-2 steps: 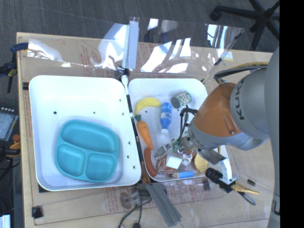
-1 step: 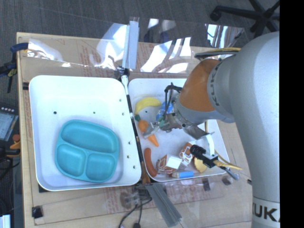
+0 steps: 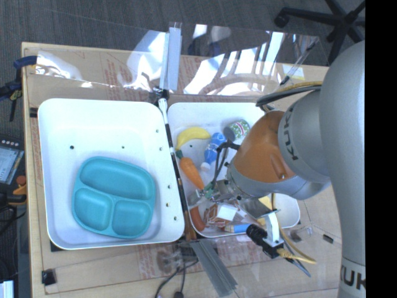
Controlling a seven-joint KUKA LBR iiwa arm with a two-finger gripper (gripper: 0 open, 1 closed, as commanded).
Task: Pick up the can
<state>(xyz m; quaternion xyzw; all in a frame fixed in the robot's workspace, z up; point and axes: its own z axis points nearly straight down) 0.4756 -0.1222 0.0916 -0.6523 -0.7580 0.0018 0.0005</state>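
The left bin point(image 3: 56, 166) holds a turquoise divided plate point(image 3: 114, 196) with three compartments, lying flat toward the near side of the bin; the rest of that bin's white floor shows bare. A raised divider where the two bins meet runs down the middle of the bench.

The right bin point(image 3: 186, 120) is crowded. Just past the divider a yellow banana point(image 3: 193, 135) lies near the far side, curving across the bin. Below it an orange carrot point(image 3: 191, 173) lies slantwise, its thin end toward the far left. Right of the banana a small plastic bottle with a blue cap point(image 3: 214, 146) lies tilted, touching or nearly touching the carrot's neighbourhood. Lower down, near the bin's near wall, sits a jumble of small packets and a reddish item point(image 3: 197, 216), too cluttered to name surely.

The can point(image 3: 237, 129) sits at the far side of the right bin, just right of the bottle. It looks greenish with a pale, patterned label and a rounded end facing up and toward the camera. Whether it stands upright or leans cannot be told, so its long axis stays uncertain. Its right side is cut off by the arm.

The arm's orange band point(image 3: 263, 154) and grey wrist hang over the right half of this bin, hiding much of it. The gripper point(image 3: 218, 191) reaches down amid the clutter below the bottle, near the carrot and well short of the can. Whether it is spread or closed cannot be told.
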